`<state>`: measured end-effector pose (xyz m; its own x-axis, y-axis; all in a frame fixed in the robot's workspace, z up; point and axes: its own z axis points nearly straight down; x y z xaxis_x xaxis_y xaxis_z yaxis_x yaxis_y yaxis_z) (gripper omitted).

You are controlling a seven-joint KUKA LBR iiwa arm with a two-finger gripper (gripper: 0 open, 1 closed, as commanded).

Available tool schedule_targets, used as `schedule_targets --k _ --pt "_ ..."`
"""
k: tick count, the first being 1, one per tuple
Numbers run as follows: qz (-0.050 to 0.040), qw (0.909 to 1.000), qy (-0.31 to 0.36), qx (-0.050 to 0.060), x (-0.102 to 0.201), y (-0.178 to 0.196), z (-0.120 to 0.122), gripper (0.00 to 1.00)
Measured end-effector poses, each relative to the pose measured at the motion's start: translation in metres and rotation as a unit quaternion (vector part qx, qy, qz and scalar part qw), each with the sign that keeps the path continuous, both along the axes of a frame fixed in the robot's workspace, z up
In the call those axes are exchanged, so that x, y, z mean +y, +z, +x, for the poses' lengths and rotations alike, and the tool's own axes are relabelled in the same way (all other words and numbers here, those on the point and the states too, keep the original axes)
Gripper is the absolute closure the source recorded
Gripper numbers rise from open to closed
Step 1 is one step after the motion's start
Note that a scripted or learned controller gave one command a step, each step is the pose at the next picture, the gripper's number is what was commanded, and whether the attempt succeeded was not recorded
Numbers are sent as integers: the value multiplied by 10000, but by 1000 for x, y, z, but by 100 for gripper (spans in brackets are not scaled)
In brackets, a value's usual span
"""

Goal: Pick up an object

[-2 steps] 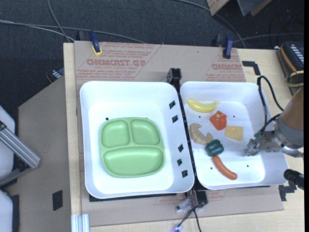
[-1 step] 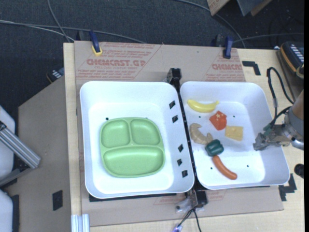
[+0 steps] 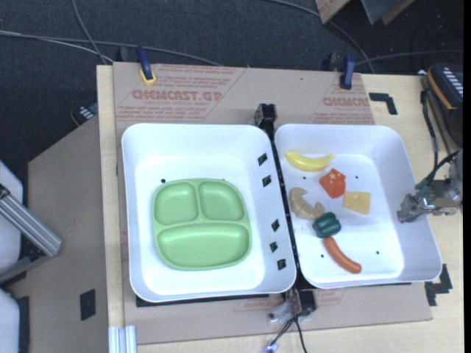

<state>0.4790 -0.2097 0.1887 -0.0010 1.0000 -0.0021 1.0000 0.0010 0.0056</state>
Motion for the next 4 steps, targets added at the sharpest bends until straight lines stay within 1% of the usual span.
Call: schedule_targets --k 1,2,3,4 --pt "-7 10000 7 -12 -4 59 10 100" --pt "27 10000 26 34 46 50 19 100" --pt "15 10000 25 16 88 53 40 100" --pt "19 10000 31 17 144 61 55 100"
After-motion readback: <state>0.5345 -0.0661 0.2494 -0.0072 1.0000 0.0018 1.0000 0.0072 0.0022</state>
